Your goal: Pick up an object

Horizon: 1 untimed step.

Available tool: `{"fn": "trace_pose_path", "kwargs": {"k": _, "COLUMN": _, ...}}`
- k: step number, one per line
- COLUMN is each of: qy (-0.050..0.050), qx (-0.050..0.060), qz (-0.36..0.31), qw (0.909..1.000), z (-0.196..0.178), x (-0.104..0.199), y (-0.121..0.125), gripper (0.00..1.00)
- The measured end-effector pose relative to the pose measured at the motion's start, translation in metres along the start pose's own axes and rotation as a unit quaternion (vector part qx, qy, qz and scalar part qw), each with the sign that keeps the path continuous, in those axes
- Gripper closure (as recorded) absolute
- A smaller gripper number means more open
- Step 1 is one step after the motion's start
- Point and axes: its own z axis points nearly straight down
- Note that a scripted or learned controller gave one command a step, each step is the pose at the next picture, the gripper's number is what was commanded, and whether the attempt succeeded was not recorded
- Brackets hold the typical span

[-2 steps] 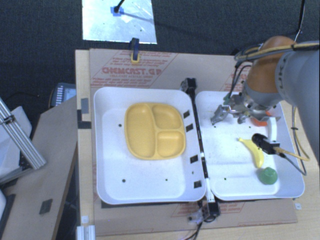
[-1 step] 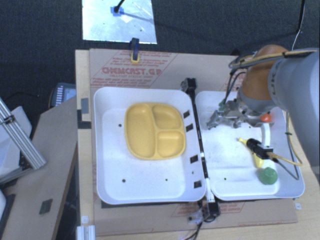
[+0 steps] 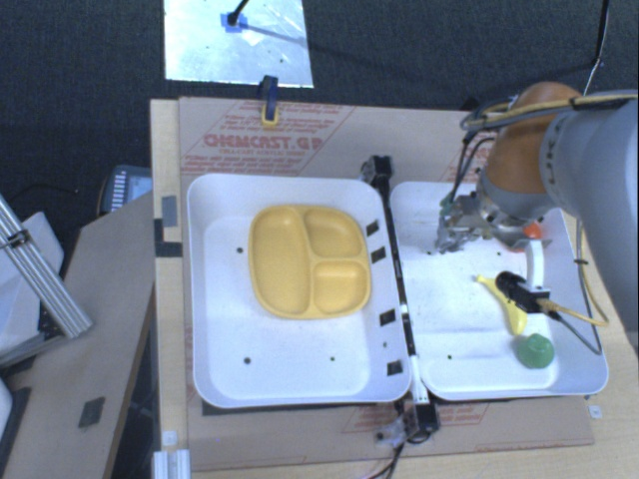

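My gripper (image 3: 451,236) is low over the upper left part of the right bin (image 3: 439,357), with its tip close to the bin floor. Nothing shows between its fingers. A yellow banana-shaped object (image 3: 511,314) lies to the right of it, in the lower right part of this bin, partly covered by robot hardware. A small green round object (image 3: 536,350) rests just below the yellow one, near the bin's front right corner. Both are well apart from the gripper.
The left bin (image 3: 220,357) holds a yellow divided plate (image 3: 308,260) at its middle. A black divider with clips (image 3: 392,267) runs between the bins. The grey arm with its orange band (image 3: 529,138) reaches in over the right bin's far right side.
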Motion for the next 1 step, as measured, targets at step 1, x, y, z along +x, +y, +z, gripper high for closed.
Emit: {"fn": "trace_pose_path", "kwargs": {"k": 1, "qy": 0.000, "qx": -0.001, "qz": -0.002, "qw": 1.0000, "z": -0.0635, "x": 0.0035, "y": -0.0010, "gripper": 1.00}}
